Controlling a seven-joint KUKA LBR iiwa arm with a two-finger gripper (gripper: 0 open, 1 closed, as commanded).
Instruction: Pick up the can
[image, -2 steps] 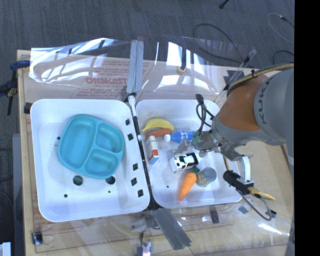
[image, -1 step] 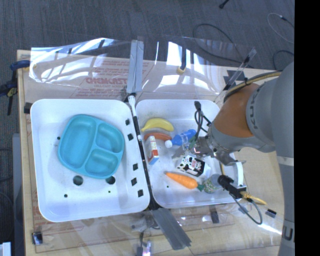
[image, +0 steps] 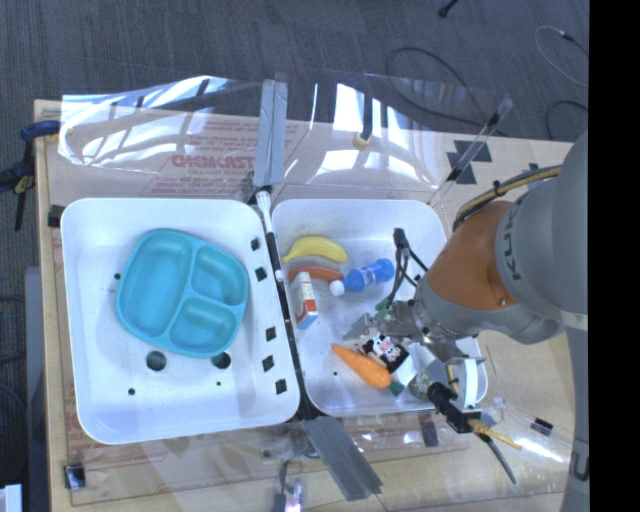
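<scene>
From the camera view, the two bins sit side by side on the bench (image: 120, 150); the left bin (image: 85, 330) carries a blue plate (image: 183, 292), the right bin (image: 420, 215) carries the clutter, which I take to be laid loose so the arm has to single one thing out.

The can (image: 305, 298), as I read that small white and red cylinder, lies on its side on the floor of the right bin, just beside the wall shared with the left bin; its long axis runs nearly up and down the view, roughly parallel to that wall, one end towards the banana (image: 315, 248) and a red piece just above it, the other towards the near rim; which end is the top I cannot tell. Lying so close to the wall, it probably leaves little room on that side.

The arm (image: 480, 275) bends in from the right, its gripper (image: 388, 335) low over the near right part of the bin, above some small mixed pieces beside the carrot (image: 362, 367); a blue bottle (image: 365, 275) lies between it and the banana. The gripper is apart from the can and nothing of the can is in it; whether the jaws are apart or together I cannot tell, since the wrist and the clutter mask them.
</scene>
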